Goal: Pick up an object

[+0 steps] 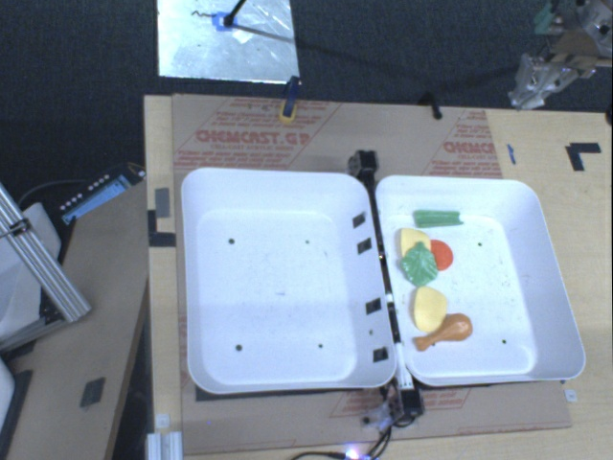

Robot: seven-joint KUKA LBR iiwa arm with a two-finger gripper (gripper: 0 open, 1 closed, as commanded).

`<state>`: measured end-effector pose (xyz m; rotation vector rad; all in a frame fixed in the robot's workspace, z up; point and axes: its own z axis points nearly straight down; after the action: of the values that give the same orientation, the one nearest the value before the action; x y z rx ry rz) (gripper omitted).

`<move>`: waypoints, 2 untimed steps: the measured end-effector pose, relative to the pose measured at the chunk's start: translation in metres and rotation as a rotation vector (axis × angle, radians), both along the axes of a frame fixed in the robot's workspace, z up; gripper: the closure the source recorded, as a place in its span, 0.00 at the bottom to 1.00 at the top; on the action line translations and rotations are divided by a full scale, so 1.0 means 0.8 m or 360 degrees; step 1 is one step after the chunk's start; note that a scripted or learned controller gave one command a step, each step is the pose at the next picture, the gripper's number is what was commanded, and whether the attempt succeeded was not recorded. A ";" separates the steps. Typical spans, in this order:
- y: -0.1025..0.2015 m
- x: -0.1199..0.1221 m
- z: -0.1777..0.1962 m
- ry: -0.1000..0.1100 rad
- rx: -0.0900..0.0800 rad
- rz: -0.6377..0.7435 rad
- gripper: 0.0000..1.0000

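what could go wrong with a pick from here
The toys sit bunched near the right bin's inner wall: the green leafy piece overlaps the red piece and a yellow piece, so a grasp there might catch two or slip. The drumstick touches the yellow lemon shape and could nudge it. The hand is far off, outside the bins.

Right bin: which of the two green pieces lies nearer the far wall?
The long flat green piece at the far end of the right bin. The leafy green piece sits lower, overlapping the yellow and red items.
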<state>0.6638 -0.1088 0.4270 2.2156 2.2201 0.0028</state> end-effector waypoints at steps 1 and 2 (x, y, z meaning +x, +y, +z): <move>-0.013 0.006 0.145 -0.0017 -0.0003 0.0003 1.00; -0.119 0.004 0.135 0.0004 -0.0002 -0.0012 1.00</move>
<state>0.6673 -0.2039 0.5350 2.2246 2.2122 -0.0019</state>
